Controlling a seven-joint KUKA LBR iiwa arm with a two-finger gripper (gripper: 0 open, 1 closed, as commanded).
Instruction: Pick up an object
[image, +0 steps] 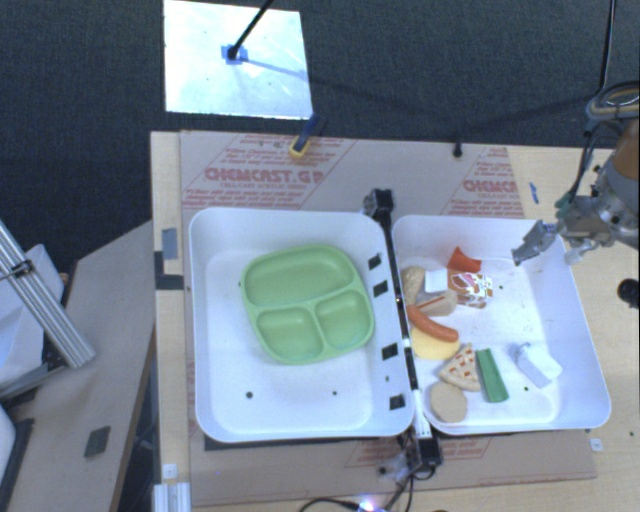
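Camera view, nearest edge first: round tan biscuit (448, 402) in the near left corner of the right bin (580, 345). Just beyond, a pizza slice (461, 368) touching a green stick (491, 375) on its right. Further right, lying apart, a small white block (537, 364). Behind the pizza slice, a yellow wedge (432, 347) with a red sausage (432, 325) resting along its far edge. Farther still, a beige lump (412, 283) against the bin's left wall, a white tile (435, 280) beside it, then a red-and-white packet (473, 289) with printing too small to read. At the far end of that cluster, an orange-red piece (462, 260).

On the left, side by side with that bin, the left bin (215, 400), holding a pale green divided tray (308, 303) with three compartments, lying flat near the middle.

Above the far right part of the right bin, the gripper (553, 248), spread wide with nothing between its tips, well clear of the food pieces.

Beyond both bins, a brown protective sheet (262, 172) printed in red, "CHEMCAST GP" legible, repeated in part toward the right. On its far edge, a yellow clip (300, 147). Farthest of all, a shiny square plate (238, 60) on dark carpet.
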